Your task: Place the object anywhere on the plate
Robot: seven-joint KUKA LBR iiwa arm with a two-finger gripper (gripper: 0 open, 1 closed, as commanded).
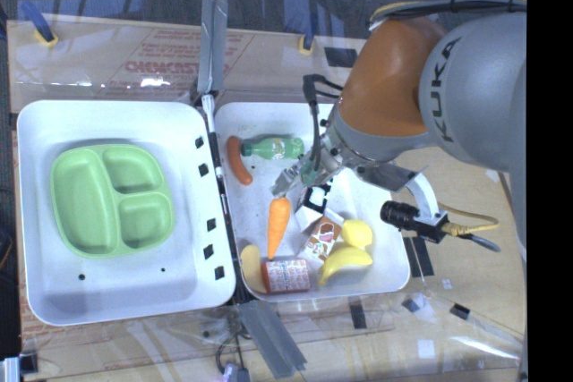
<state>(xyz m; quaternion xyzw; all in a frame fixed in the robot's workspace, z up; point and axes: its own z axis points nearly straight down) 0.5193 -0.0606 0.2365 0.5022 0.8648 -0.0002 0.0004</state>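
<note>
A green plate [109,201], moulded into three compartments, is seen lying in the left bin [36,282]; nothing rests on it. The right bin [269,116] is observed to contain a green bottle [273,148] lying on its side, a red sausage [239,160], an orange carrot [277,226], a small printed carton [321,238], a lemon [356,233], a banana [345,262], a red-labelled can [286,275] and a pale yellow item [250,263] at the near wall. The gripper [300,177] is positioned low over the right bin, between the bottle and the carrot top. Whether the jaws are spread or closed cannot be told, nor whether anything is grasped. "KUKA" [443,94] is read on the grey arm housing. Red printing on the cardboard behind the bins is noted but is not legible.
</note>
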